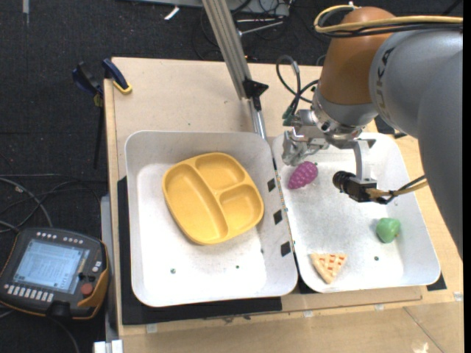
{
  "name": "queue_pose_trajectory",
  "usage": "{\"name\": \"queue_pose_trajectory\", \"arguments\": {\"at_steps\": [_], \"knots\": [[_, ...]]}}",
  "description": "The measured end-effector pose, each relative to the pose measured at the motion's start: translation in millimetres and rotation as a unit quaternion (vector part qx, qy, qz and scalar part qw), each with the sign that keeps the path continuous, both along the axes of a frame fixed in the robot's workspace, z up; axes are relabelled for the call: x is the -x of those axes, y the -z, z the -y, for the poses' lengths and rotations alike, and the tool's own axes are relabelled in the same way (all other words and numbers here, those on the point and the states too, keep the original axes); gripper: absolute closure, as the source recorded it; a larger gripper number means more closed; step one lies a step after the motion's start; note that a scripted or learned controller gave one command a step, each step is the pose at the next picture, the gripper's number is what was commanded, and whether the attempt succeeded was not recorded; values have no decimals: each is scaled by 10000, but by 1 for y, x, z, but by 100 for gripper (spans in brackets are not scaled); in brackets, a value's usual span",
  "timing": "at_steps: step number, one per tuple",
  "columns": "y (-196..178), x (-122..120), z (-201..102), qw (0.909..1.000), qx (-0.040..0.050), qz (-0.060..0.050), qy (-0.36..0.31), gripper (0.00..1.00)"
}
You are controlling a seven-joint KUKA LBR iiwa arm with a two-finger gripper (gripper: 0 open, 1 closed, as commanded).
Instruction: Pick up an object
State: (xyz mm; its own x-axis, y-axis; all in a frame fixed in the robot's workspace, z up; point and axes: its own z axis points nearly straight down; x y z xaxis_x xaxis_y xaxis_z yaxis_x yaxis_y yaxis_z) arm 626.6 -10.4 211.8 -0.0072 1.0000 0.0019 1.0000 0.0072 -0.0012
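My gripper (297, 151) hangs over the far left corner of the right bin (416, 254). Just below it in the view lies a purple bunch of toy grapes (302, 174), close to the gripper's tips; I cannot tell if they touch. A green toy (388, 229) rests near the bin's right side. An orange pizza-like wedge (328, 265) lies near the front. A yellow divided plate (213, 195) sits in the left bin (140, 219).
The grey arm with its orange band (353, 57) and a black cable fitting (353, 184) reach over the right bin's far half. A slanted metal pole (229, 46) rises behind the bins. A teach pendant (51, 271) lies off the bench at lower left.
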Motion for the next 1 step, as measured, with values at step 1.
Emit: {"name": "queue_pose_trajectory", "arguments": {"at_steps": [1], "knots": [[-15,14,-49,10000,0,5,-3,100]]}}
